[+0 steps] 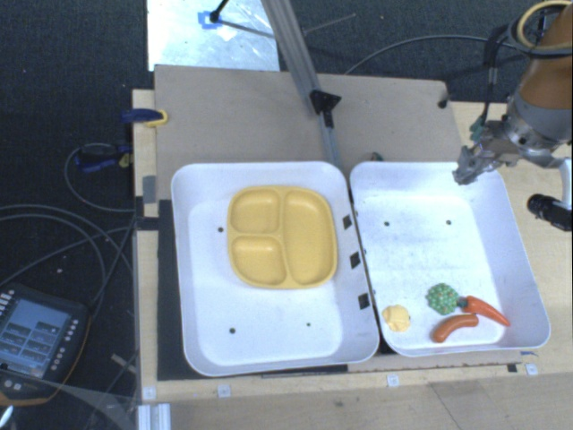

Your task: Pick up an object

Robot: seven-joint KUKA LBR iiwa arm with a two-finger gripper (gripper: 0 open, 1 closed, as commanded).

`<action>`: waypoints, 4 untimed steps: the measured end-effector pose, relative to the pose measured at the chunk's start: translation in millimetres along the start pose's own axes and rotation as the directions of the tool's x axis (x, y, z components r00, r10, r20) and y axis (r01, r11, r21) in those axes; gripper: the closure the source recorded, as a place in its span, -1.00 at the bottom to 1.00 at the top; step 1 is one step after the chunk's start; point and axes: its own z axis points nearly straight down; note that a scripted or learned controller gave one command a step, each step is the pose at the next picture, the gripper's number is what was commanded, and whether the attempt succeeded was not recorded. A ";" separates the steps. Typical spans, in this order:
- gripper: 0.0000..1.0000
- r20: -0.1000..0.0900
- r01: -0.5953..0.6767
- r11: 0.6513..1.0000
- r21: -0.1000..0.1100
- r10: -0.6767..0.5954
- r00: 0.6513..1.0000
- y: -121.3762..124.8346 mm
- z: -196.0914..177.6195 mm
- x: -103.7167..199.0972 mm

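A brown bench (269, 115) carries two shallow white bins side by side, seen from above at a slant. The left bin (206, 330) holds a yellow tray (282, 236) with three compartments, lying flat in the bin's upper middle. The right bin (421, 231) sits just beside it, their inner rims touching along a row of dark clips.

The arm (542, 88), grey with an orange band above the wrist, reaches in from the right and stands over the far right corner of the right bin. Its gripper (467, 170) points down at that corner, near the bin's back rim and well apart from the objects. Nothing shows between its fingers; whether they are spread or closed cannot be told from this angle.

The objects cluster at the near edge of the right bin. An orange carrot (488, 311) lies at a slant nearest the right wall. A reddish-orange sausage (453, 328) lies just beside and below it, their ends close together. A green, knobbly broccoli (440, 297) sits just left of the carrot, touching or almost touching its tip. A small yellow piece (396, 317) rests apart from these, by the bin's left wall.

A grey pole (291, 34) crosses the bench from the top. A black pendant (31, 339) with a screen lies on the dark floor at lower left, among loose cables.
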 end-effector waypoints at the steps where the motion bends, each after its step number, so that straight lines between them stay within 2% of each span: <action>1: 1.00 -0.001 0.000 1.000 0.002 0.000 1.000 -8.9 3.1 45.6; 2: 1.00 -0.001 0.001 1.000 0.001 -0.001 1.000 -24.8 -7.8 94.8; 4: 1.00 -0.001 0.001 1.000 0.003 -0.001 1.000 -60.9 3.8 180.9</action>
